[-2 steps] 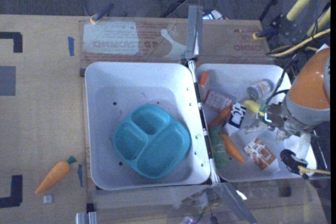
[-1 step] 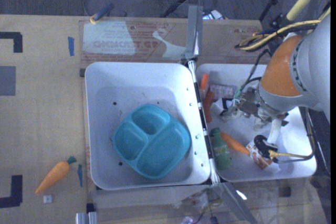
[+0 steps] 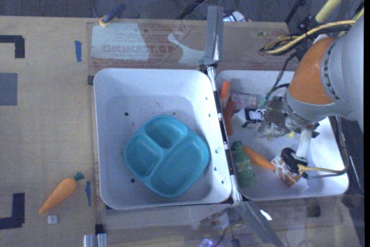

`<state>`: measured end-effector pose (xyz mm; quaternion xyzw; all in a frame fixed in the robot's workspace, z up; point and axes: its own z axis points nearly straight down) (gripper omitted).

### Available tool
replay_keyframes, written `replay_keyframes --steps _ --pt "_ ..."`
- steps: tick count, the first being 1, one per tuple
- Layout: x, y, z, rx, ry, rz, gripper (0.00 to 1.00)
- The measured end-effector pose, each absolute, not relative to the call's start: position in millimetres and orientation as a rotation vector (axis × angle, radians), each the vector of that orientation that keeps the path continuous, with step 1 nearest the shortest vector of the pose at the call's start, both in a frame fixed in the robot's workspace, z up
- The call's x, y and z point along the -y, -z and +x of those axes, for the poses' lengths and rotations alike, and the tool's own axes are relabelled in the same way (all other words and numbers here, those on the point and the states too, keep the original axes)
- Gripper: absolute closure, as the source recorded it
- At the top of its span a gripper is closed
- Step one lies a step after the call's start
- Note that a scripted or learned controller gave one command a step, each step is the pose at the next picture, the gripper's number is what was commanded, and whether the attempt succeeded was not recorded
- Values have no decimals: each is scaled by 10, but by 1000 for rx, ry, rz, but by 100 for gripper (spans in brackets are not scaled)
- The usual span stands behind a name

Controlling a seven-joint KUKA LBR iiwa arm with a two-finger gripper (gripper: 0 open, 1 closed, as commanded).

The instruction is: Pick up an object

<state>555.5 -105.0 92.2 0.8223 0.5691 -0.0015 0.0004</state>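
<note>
An orange carrot (image 3: 258, 158) lay in the right bin (image 3: 330, 181), at about seven o'clock from the gripper (image 3: 270, 124) and near it, not held. Just beside the carrot's thick end, at its nine o'clock, a dark green piece (image 3: 243, 165) lay against the bin's left wall. A small black-and-white packet (image 3: 252, 115) sat at about ten o'clock from the gripper, close to it. Farther toward nine o'clock, an orange-red piece (image 3: 227, 109) lay along the same left wall. The gripper hung low over the bin's middle, and whether it was open or closed could not be told; nothing showed in its grasp. In the left bin (image 3: 110, 89), a teal divided plate (image 3: 167, 154) rested toward five o'clock. A second carrot (image 3: 58, 195) lay on the bench (image 3: 46, 124), at eight o'clock from that bin.
</note>
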Motion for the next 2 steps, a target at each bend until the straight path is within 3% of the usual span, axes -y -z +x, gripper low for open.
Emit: replay_keyframes --steps 1,2 --pt "671 -2377 5672 -1501 2 2760 100" --pt "330 -2426 5473 -1036 7 2968 100"
